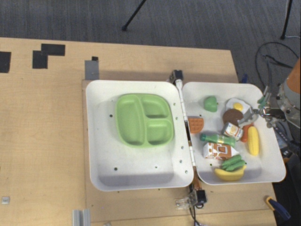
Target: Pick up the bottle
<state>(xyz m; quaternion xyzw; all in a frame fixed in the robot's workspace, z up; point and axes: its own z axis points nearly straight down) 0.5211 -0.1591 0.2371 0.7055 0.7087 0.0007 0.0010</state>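
The tool point(248, 118) hovers spread and unladen over the right bin point(277, 171); next it must reach left to the green bottle point(217, 138)

Glossy plastic bins point(136, 180) on matt wooden bench point(42, 140)

Two shallow white bins side by side on a wooden bench point(42, 140). In the left bin point(101, 173), a green divided tray point(143, 119), near its middle. In the right bin point(273, 171), a cluster: green bottle point(217, 138) lying at the centre, orange waffle piece point(195, 124) by the left wall, small carton point(218, 150) just below the bottle, banana point(230, 173) near the lower edge, corn cob point(253, 141) towards the right. Gripper point(248, 118) low over the right side, close above the corn cob.
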